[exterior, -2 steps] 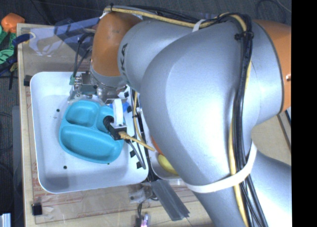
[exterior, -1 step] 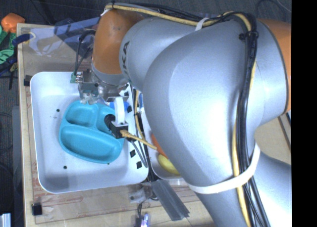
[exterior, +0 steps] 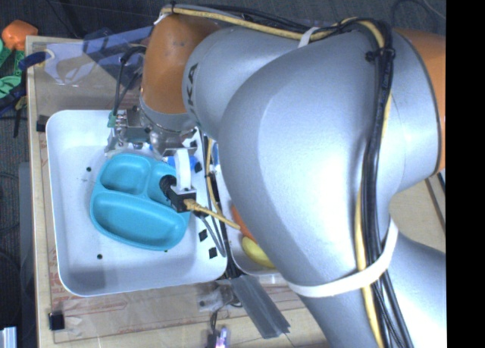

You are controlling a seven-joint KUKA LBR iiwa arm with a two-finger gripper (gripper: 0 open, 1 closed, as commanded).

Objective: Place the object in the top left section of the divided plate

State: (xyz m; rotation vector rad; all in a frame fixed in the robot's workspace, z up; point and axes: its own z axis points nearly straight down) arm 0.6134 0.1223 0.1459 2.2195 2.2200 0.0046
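- At the far left I see the left bin [exterior: 72,210], and the blue divided plate [exterior: 129,221] lies in the middle of it, tilted a little in the view.
- The plate's upper-left section [exterior: 121,176] shows bare blue. I make out nothing lying in it, so I judge the placing not yet done.
- The gripper [exterior: 140,140] hangs just above the plate's upper edge, close over that section. The wrist hides its working end, so I cannot tell how far open it is or whether it has hold of anything.
- I cannot pick out the object to be placed for certain. If it is carried, it sits under the wrist, out of my sight.
- Further right, past the bin wall, a yellow thing [exterior: 256,252] lies in the right bin [exterior: 235,267], half hidden under the arm [exterior: 318,149]. It may be a candidate, though I cannot say.
- My reading: this is the approach or release step over the target section. The next move calls for a short, straight descent inside that section's ridges, then a clean release and lift.
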